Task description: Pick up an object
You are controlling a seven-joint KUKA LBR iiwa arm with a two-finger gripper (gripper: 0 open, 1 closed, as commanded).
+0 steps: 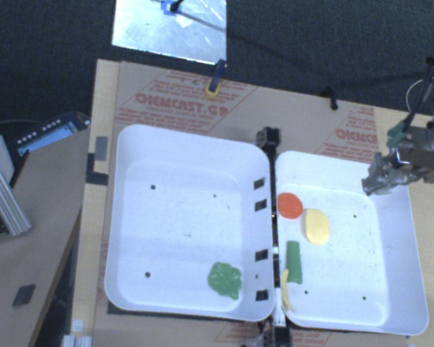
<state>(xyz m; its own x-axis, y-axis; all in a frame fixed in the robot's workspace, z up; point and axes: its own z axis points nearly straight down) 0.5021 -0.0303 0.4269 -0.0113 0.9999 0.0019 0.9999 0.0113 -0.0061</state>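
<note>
Where the two white bins meet, the right bin (408,257) is listed with an orange disc (289,206), a yellow piece (317,226) and a green stick (294,261). A green lump (225,279) is kept in the left bin (130,197). The gripper (381,176) is held over the right bin's far corner, nothing pinched; its spread cannot be told.

white bins (197,146), orange disc (289,206), yellow piece (317,226), green lump (225,279)

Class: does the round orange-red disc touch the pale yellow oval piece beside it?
Apart. The camera view shows a strip of white bin floor between the round orange-red disc and the pale yellow oval piece.
</note>
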